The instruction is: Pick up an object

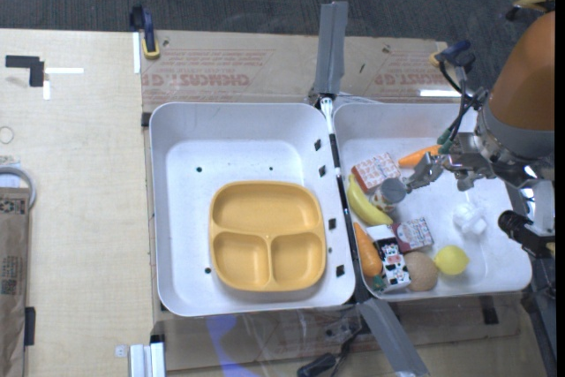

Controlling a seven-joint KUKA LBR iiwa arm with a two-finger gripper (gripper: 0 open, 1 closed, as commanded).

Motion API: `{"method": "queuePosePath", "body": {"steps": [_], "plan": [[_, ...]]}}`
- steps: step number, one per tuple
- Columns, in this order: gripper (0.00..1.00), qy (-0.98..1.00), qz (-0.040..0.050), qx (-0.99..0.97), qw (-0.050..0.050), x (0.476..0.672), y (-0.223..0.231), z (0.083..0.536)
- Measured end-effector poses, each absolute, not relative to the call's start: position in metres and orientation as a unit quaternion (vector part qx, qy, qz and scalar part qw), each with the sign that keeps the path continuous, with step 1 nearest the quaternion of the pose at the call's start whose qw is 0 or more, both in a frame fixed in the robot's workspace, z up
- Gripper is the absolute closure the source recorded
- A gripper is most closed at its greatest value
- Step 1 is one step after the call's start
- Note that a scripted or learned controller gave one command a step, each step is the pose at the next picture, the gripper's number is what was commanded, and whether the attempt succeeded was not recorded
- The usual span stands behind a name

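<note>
My gripper [422, 174] hangs low over the middle of the right bin [494, 282], reaching in from the right under the grey wrist and orange band. Just left of it lie a small grey round object [391, 190], a red patterned box [374, 168] and a banana [364, 206]. An orange carrot piece [413, 158] sits right behind the gripper. Nearer the front are a carrot [367, 248], a small red packet [415, 233], a lemon [451, 260], a brown round fruit [424, 273] and a printed black-and-white box [393, 265]. Nothing shows as held.
The left bin [177, 190] holds a yellow divided plate [267, 236]. A white crumpled item [468, 219] lies at the right bin's right side, under the arm. A grey divider bar [331, 49] runs between the bins at the back.
</note>
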State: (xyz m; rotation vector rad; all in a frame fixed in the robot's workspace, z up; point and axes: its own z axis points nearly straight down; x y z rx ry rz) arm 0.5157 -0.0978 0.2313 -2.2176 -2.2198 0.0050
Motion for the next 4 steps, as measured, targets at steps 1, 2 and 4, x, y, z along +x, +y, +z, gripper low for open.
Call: {"method": "queuePosePath", "body": {"steps": [1, 2, 4], "plan": [[0.0, -0.783, 0.0005, -0.622, 0.0, 0.586, -0.139, 0.158], [0.0, -0.8, -0.0001, -0.6, -0.001, 0.629, -0.159, 0.101], [0.0, -0.931, -0.0004, -0.364, -0.001, 0.614, -0.166, 0.145]]}}
